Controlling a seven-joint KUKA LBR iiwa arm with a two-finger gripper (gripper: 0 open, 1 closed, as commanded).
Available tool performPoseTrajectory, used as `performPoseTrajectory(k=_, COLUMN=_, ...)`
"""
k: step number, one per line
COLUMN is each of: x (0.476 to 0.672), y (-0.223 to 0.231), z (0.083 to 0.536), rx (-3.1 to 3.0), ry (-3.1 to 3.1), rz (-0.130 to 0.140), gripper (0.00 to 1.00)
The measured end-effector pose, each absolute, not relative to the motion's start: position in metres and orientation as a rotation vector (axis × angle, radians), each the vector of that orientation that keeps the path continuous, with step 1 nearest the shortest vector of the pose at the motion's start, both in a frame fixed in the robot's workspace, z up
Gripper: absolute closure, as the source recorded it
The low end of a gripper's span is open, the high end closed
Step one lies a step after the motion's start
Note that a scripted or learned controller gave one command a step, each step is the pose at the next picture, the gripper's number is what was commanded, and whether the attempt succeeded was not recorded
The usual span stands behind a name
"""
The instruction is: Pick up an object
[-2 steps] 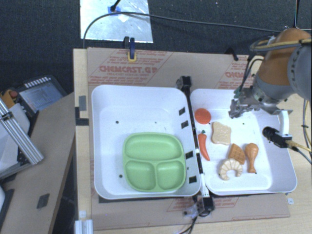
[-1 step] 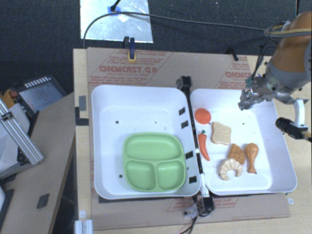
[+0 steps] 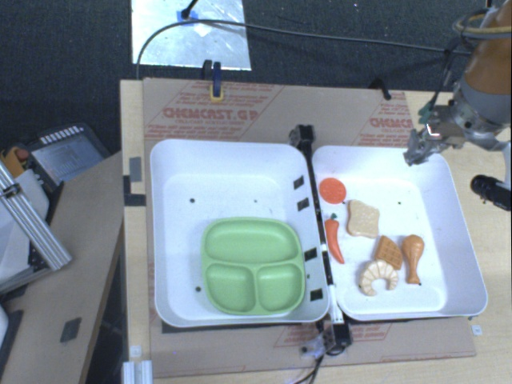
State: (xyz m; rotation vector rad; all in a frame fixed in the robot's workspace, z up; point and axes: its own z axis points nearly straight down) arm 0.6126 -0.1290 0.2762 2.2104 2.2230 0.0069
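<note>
- Tan tabletop (image 3: pixel 96 214) under two white bins (image 3: pixel 232 162), on dark carpet (image 3: pixel 64 54).
- Silver sheet (image 3: pixel 216 22) behind.
- Gripper (image 3: pixel 418 152) above right bin's corner; opening impossible to tell.

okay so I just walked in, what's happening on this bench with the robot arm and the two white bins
The grey arm's gripper hangs above the far right corner of the right white bin, holding nothing visible. In that bin lie toy foods: an orange-red round slice, a tan bread slice, a red chili pepper, a brown waffle piece, a drumstick and a shrimp. The left white bin holds a green divided plate.
</note>
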Motion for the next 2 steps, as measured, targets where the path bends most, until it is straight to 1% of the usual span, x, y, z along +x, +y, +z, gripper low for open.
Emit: performPoseTrajectory(k=2, x=0.636, y=-0.027, z=0.242, rx=2.211, ry=2.232, rz=0.003, gripper=1.0)
